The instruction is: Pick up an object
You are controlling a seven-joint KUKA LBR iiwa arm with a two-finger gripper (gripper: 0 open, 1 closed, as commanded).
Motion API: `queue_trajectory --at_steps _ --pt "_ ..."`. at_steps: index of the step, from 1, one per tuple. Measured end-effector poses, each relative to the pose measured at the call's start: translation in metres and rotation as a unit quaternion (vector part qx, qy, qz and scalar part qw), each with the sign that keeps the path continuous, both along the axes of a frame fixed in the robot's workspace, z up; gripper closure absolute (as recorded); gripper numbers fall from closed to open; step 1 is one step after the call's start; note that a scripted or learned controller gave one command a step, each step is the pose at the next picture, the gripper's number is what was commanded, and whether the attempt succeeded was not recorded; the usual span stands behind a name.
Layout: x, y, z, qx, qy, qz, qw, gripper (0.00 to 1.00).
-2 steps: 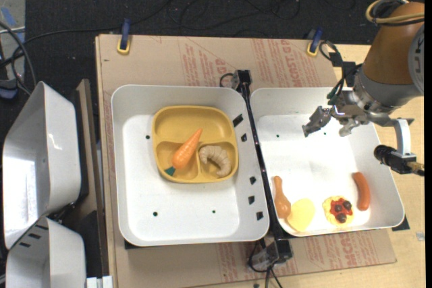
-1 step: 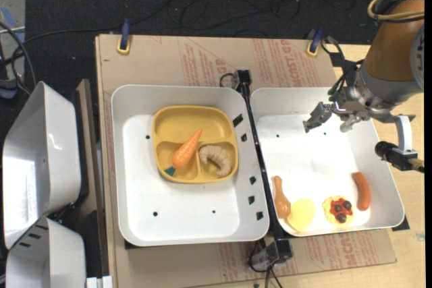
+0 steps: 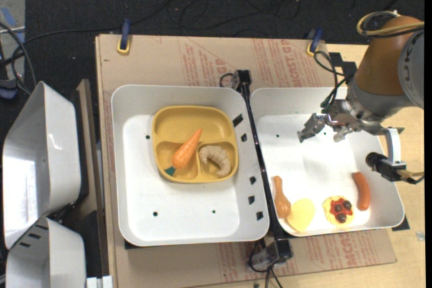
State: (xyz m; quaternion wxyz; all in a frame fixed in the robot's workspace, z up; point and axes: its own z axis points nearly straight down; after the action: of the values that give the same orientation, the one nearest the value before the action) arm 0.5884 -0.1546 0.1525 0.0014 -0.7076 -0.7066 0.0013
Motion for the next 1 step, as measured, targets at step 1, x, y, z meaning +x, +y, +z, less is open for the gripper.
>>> queue_trajectory --at_steps 1 --pt "-0.0011 0.0007 -0.0539 0.0003 0.001 0.0 1.0 0.0"
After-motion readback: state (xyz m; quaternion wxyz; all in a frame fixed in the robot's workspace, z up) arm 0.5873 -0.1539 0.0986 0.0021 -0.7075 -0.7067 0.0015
